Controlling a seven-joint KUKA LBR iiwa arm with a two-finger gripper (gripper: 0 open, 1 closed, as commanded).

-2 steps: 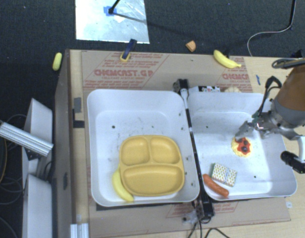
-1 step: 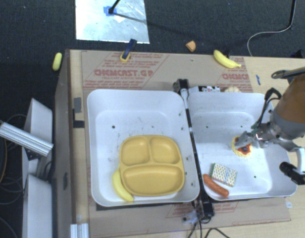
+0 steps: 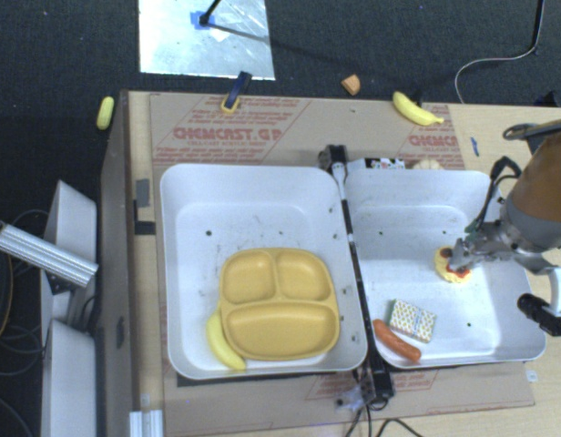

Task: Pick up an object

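Observation:
In the right bin (image 3: 417, 203) a small yellow round object with a red top (image 3: 452, 267) lies near the right wall. My gripper (image 3: 463, 253) is down right over it, touching or nearly touching its top. A patterned small box (image 3: 413, 320) and an orange-red hot dog (image 3: 396, 341) lie near the right bin's front edge. The left bin (image 3: 244, 198) holds a yellow divided plate (image 3: 279, 300) with a yellow banana (image 3: 222, 344) beside its left front corner.
On the bench behind the bins lie a yellow banana (image 3: 415, 109), a small orange piece (image 3: 351, 84) and a yellow-and-blue clip (image 3: 234, 93). Another yellow item (image 3: 105, 112) lies off the bench's left corner. A black divider clamp (image 3: 336, 159) sits between the bins.

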